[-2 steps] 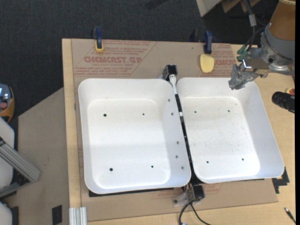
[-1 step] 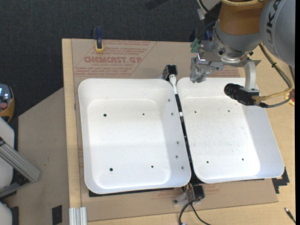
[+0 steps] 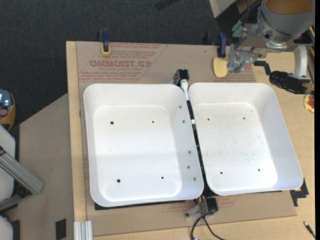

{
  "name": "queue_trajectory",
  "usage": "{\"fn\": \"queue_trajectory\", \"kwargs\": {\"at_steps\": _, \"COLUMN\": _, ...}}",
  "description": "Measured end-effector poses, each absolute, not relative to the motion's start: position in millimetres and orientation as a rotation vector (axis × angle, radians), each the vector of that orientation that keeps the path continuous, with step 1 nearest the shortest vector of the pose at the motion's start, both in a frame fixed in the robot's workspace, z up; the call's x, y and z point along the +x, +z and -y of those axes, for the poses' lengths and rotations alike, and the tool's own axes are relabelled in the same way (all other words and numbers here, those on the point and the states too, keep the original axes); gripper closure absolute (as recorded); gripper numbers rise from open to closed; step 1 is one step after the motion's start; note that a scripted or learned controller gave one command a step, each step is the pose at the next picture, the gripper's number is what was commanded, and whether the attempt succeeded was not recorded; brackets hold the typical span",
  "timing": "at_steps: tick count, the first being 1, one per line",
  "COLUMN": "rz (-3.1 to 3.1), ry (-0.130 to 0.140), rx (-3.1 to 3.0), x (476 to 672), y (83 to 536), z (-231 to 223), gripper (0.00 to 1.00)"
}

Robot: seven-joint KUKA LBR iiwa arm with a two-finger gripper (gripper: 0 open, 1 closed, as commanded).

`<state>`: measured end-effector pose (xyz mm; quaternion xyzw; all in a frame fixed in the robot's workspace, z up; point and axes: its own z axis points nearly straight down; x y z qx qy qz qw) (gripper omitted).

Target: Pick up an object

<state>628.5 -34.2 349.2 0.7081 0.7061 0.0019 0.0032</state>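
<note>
A small pale yellow object (image 3: 220, 67) lies on the brown board just beyond the far rim of the right bin (image 3: 280, 134). My gripper (image 3: 239, 64) hangs at the top right, above the board behind that bin, with the yellow object right beside it on its left. Whether they touch is not visible. The grey arm with its orange band (image 3: 287, 1) comes in from the upper right corner.
The left bin (image 3: 90, 134) sits beside the right one on the brown board. Two blue clamps (image 3: 104, 40) (image 3: 221, 43) stand at the board's far edge. A black clip (image 3: 181, 76) sits where the bins meet at the back. A black fitting (image 3: 285, 80) lies right of the gripper.
</note>
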Motion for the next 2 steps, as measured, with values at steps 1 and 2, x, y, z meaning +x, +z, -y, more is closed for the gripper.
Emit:
{"fn": "queue_trajectory", "kwargs": {"at_steps": 1, "rz": -2.24, "ry": -0.003, "rx": 2.213, "x": 643.7, "y": 280, "z": -105, "gripper": 1.0}}
{"fn": "queue_trajectory", "kwargs": {"at_steps": 2, "rz": -2.217, "ry": 0.006, "rx": 2.22, "x": 667.6, "y": 335, "z": -68, "gripper": 1.0}}
